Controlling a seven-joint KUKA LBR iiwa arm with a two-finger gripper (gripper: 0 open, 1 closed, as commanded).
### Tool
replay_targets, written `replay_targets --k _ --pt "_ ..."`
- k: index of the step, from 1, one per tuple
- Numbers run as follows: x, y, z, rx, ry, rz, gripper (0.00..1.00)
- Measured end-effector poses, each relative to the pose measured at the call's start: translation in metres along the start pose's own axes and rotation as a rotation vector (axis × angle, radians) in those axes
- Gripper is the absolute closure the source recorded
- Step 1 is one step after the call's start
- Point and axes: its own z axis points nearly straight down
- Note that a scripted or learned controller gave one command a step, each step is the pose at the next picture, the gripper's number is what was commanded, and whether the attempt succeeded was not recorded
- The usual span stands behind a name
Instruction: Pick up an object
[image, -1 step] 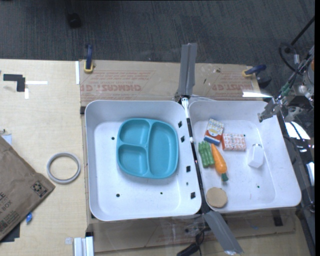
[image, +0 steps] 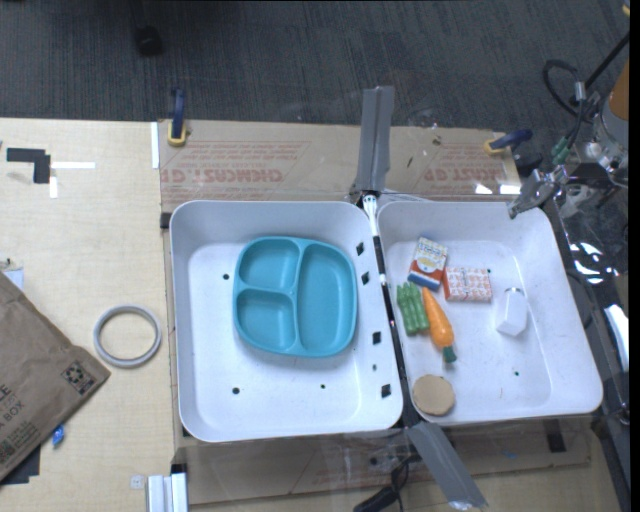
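The right bin (image: 560, 330) holds several small items. A colourful little carton (image: 428, 262) lies near its back left, with a pink-and-white packet (image: 468, 284) beside it. A green toy vegetable (image: 411, 307) and an orange carrot (image: 437, 318) lie side by side, and a white bottle (image: 512, 312) lies to their right. A tan round disc (image: 434, 395) sits near the front. My gripper (image: 537, 190) hangs over the right bin's far right corner, apart from every item and with nothing seen in it.
A teal divided plate (image: 297, 297) lies in the left bin (image: 200, 330). A grey upright bar (image: 376, 140) stands behind the seam between the bins. A tape roll (image: 127, 334) and a brown cardboard piece (image: 35, 370) lie on the bench at left.
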Motion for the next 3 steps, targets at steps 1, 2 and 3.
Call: replay_targets --k 1,2,3 --pt "0.030 -0.010 0.091 0.001 0.002 -0.164 0.00" --pt "0.090 -0.026 0.147 -0.015 -0.003 -0.138 0.00" --pt "0.084 -0.075 0.146 -0.023 -0.004 -0.061 0.00"
